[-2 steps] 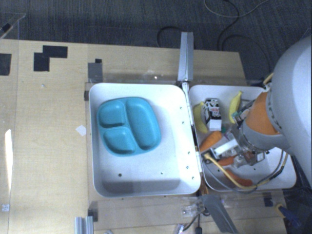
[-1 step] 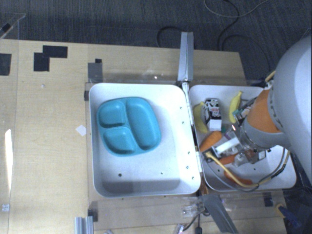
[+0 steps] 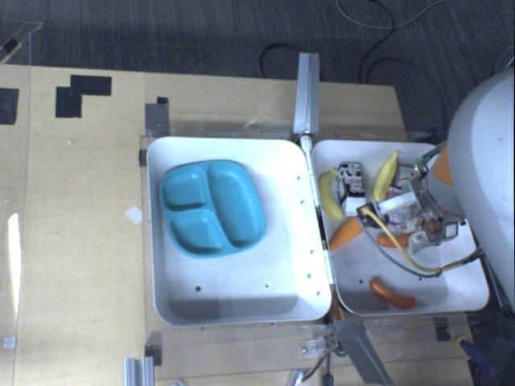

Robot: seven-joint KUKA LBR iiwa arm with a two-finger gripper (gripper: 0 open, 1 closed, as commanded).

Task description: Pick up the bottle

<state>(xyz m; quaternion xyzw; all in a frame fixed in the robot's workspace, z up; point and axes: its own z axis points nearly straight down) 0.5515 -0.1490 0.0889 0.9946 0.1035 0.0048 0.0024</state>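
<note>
A small white bottle with a dark label [image 3: 348, 180] lies at the back of the right bin [image 3: 463, 296], between two yellow bananas. My gripper [image 3: 400, 212] is low inside that bin, just right of the bottle and a little nearer the front. The grey arm with its orange band [image 3: 442, 164] reaches in from the right above it. The gripper's tip sits among clutter and cabling, so what it touches is unclear.
One banana [image 3: 328, 196] lies by the bin divider and another [image 3: 386, 175] lies next to the gripper. An orange carrot [image 3: 346, 233] and a sausage [image 3: 393, 293] lie nearer the front. A yellow cable [image 3: 402, 252] loops under the wrist. A blue divided plate [image 3: 213, 207] sits in the left bin [image 3: 241, 304].
</note>
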